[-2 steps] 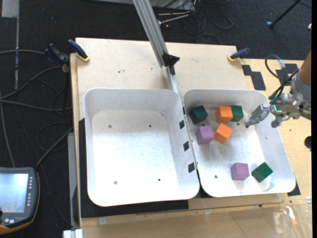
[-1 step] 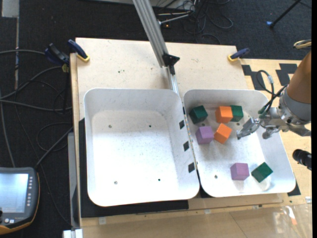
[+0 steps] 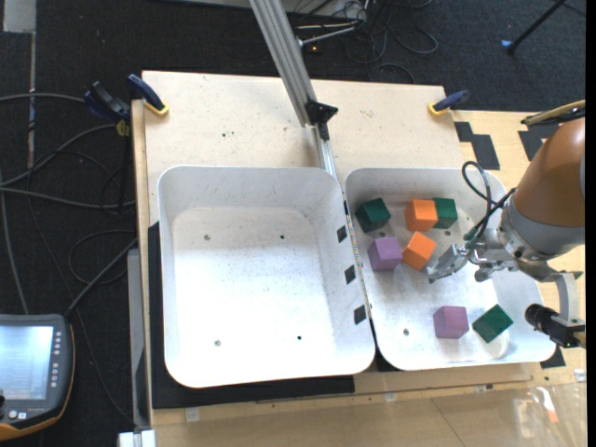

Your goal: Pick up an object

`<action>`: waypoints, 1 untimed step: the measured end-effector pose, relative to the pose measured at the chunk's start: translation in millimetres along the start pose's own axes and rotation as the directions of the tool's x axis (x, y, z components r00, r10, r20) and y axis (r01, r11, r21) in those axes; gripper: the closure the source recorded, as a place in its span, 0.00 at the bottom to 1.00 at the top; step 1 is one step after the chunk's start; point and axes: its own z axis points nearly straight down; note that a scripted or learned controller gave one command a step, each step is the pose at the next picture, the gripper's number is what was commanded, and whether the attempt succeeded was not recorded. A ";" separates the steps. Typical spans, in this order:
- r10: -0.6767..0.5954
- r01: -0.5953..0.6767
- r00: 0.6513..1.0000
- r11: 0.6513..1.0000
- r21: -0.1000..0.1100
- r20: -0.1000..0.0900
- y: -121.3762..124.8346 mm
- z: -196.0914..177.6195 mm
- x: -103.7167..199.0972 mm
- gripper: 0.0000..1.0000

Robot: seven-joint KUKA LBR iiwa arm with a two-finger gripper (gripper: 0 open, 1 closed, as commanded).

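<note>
Orange cube [image 3: 420, 248] just beside gripper [image 3: 441, 265], no grip visible.

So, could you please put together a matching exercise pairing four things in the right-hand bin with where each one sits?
Things:
1. gripper
2. green block by the front rim
3. purple block beside the divider
4. orange block at the back

Places:
A. touching a green block on its right side
B. just right of the middle orange block
C. right of the other purple block, near the bin's front
D. below the back-left green block, left of the middle orange block

Pairs: 1-B, 2-C, 3-D, 4-A
</note>
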 end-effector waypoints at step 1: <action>0.000 0.000 1.000 1.000 -0.007 0.003 0.5 50.2 0.1 0.00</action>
